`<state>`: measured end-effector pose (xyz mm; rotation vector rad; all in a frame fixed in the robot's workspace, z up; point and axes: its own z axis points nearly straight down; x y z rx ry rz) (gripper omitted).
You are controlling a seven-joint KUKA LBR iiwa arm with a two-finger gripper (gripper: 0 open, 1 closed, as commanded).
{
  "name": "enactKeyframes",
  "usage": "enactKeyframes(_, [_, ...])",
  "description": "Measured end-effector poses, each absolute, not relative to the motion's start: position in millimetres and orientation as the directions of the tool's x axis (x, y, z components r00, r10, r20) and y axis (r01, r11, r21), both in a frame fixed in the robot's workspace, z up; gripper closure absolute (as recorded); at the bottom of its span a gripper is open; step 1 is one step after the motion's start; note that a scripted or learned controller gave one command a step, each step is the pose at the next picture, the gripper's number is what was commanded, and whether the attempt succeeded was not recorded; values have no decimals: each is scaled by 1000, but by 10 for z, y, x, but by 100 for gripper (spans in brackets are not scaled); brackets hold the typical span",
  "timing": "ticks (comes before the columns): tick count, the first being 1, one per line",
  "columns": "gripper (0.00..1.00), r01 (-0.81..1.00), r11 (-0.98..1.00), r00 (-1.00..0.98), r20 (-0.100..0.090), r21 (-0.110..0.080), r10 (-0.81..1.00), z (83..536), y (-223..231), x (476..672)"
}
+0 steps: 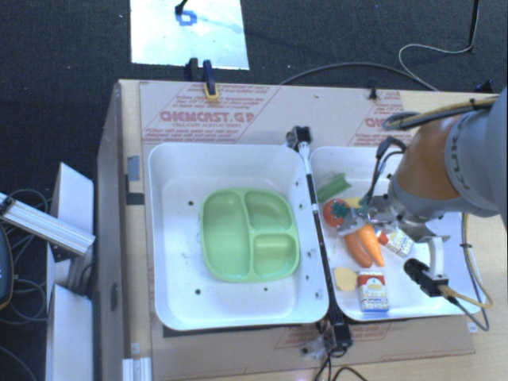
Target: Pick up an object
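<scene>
The right bin holds several small items. A green vegetable lies near its left wall, with a red round fruit just below it. Two orange carrots lie in the middle. A yellow disc and a red-and-white box sit near the front, and a small white packet lies right of the carrots. My gripper hangs low over the bin, just above the carrots and right of the red fruit. The wrist covers its tip.
The left bin holds a light green divided plate. A black bar runs between the two bins. The grey arm with its orange band covers the right bin's back right part. A black part with a cable hangs over the front right.
</scene>
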<state>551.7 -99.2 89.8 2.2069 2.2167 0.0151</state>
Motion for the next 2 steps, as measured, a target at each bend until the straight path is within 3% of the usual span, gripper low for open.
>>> enactKeyframes(1, [100,1000,5,-4,-5,23,1000,1019,-1006,5537])
enactKeyframes(2, [100,1000,3,-4,1,2,1000,2080,-43,5323])
